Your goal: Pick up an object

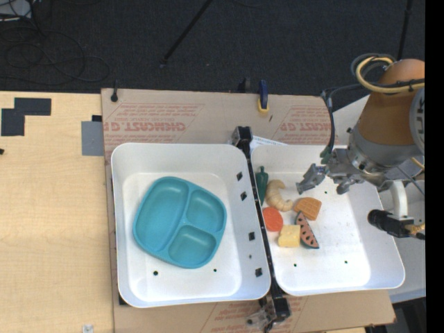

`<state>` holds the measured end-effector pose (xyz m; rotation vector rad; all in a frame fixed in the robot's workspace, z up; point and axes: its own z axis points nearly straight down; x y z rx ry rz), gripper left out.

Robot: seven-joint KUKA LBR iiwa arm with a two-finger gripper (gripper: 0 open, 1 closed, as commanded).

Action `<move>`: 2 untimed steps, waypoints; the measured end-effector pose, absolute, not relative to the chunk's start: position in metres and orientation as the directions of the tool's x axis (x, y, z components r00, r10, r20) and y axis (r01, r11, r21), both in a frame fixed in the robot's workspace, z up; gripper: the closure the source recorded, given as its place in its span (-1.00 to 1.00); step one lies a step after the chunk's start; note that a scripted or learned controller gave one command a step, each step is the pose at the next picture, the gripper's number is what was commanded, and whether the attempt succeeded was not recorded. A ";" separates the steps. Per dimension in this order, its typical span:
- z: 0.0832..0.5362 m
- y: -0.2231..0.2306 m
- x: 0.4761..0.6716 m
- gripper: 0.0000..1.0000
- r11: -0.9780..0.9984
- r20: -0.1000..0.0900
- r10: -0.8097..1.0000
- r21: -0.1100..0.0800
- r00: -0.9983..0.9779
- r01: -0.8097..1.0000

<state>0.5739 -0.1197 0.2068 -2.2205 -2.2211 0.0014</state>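
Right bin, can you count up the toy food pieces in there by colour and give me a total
Green: 1, the piece by the divider
Beige: 1, the curved piece
Orange-brown: 1, the wedge
Red-orange: 1, the round piece
Yellow: 1, the block
Red with dark rind: 1, the watermelon slice
Total: 6

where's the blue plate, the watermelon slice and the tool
blue plate [161, 217], camera view, on its large left compartment
watermelon slice [307, 233], camera view, on the red flesh of the wedge
tool [326, 179], camera view, midway between its two fingertips
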 end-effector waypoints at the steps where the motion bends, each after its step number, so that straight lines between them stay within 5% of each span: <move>1: 0.102 -0.132 0.542 -1.00 -0.002 0.003 1.000 -0.016 0.002 1.000; 2: 0.086 -0.164 0.568 -1.00 0.000 -0.001 1.000 -0.002 0.000 1.000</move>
